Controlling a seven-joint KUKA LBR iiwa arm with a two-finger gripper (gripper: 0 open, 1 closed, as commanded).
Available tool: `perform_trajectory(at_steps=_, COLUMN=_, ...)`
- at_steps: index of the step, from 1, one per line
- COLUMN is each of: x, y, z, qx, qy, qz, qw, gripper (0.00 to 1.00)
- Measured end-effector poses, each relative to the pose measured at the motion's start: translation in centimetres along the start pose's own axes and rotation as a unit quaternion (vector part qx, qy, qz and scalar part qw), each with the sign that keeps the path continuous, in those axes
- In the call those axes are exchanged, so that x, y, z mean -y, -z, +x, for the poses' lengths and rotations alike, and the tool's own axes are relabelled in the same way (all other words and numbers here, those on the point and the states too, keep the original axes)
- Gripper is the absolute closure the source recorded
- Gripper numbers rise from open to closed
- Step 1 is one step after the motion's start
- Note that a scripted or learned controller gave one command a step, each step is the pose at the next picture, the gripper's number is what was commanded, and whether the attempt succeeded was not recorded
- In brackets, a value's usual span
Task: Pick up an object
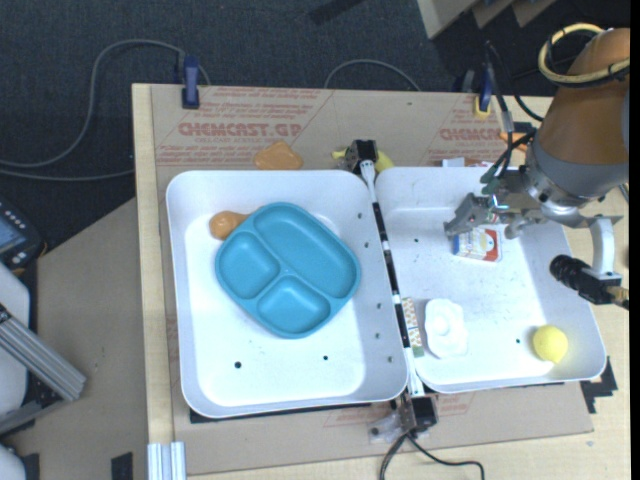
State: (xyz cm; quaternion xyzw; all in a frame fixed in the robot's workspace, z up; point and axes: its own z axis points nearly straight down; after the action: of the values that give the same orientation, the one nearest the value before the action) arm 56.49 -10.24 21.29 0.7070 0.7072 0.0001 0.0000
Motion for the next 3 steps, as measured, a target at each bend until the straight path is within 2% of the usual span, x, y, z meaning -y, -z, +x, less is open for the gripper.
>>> perform_trajectory(at_steps=1, x=-3.7, y=-8.9, z=-4.3, qx=0.001, qy=-0.001, qz=0.002, qw=1.0, gripper=0.0)
perform_trajectory(at_steps=2, x=-7.3, y=-12.7, z=-2.3, qx=0.003, qy=0.0, qz=0.002, qw=1.0, gripper=0.0)
perform_trajectory(at_steps=3, x=-9.2, y=-12.8, z=-3.6, qx=-0.009, qy=-0.005, qz=0.026, qw=0.9996, gripper=0.0)
